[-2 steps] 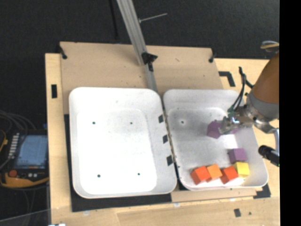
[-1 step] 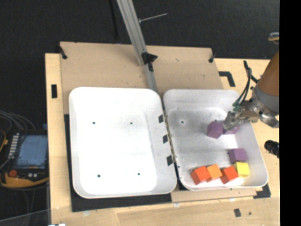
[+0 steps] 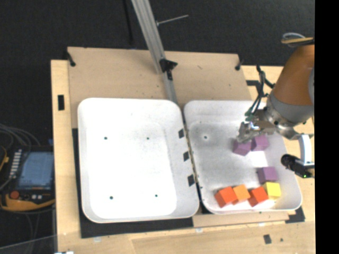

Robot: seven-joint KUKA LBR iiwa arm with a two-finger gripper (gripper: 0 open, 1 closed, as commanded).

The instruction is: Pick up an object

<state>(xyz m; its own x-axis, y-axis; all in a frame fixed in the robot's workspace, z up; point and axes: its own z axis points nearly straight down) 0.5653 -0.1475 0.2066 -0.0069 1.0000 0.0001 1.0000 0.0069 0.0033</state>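
The right bin (image 3: 212,120) holds several small blocks. A purple block (image 3: 242,148) lies in its middle right, and a second purple block (image 3: 260,142) touches it on the right. My gripper (image 3: 247,133) hangs directly over these two, its tip at the upper edge of the left one. A third purple block (image 3: 267,173) sits lower down. Along the bin's front edge run a red-orange block (image 3: 226,196), an orange block (image 3: 242,192), another red-orange block (image 3: 258,196) and a yellow block (image 3: 273,189).
The left bin (image 3: 132,157) lies beside the right one, joined by black clips (image 3: 186,155). A metal rail (image 3: 151,33) slants from the top down to the bins' back edge. A teach pendant (image 3: 32,173) sits off the bench's left side.
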